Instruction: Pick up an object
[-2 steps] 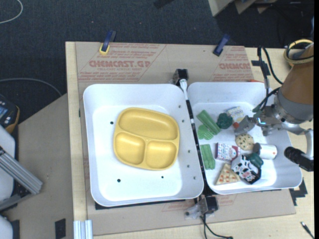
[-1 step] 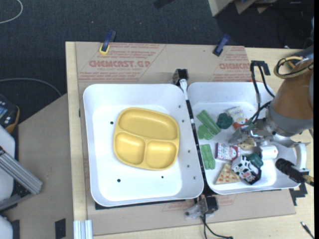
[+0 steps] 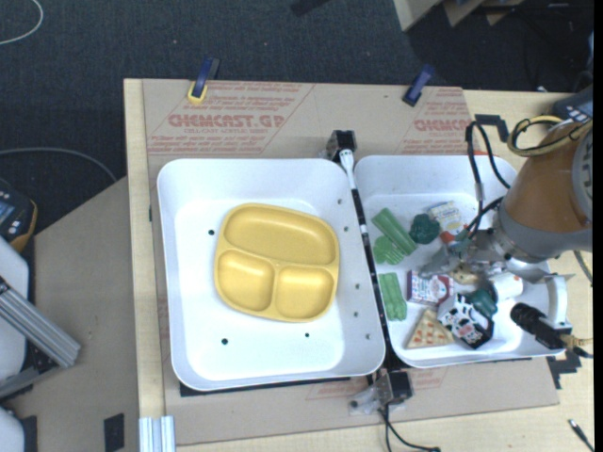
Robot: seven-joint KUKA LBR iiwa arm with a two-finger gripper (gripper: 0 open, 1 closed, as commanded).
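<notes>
Gripper (image 3: 468,264) sits low in the right bin (image 3: 396,172), at the right of the frame, over the clutter near the bin's middle. Jaw state cannot be told: the wrist and the heap of items mask it. No object is seen held.

Items just beside the gripper: a red-and-white packet (image 3: 426,287) to its left, a black-and-white spotted piece (image 3: 464,324) below it, a teal piece (image 3: 484,300) at its lower right. A tan waffle-patterned wedge (image 3: 429,331) lies at the bin's lower edge. Three green ridged pieces: two (image 3: 391,234) in the bin's upper left, one (image 3: 392,296) lower along its left wall. A dark green lump (image 3: 425,227) and a small printed card (image 3: 447,217) lie above the gripper.

Arm (image 3: 551,201): orange band and grey housing enter from the right edge.

Left bin (image 3: 179,252), centre of frame, holds a yellow three-compartment tray (image 3: 277,261).
</notes>
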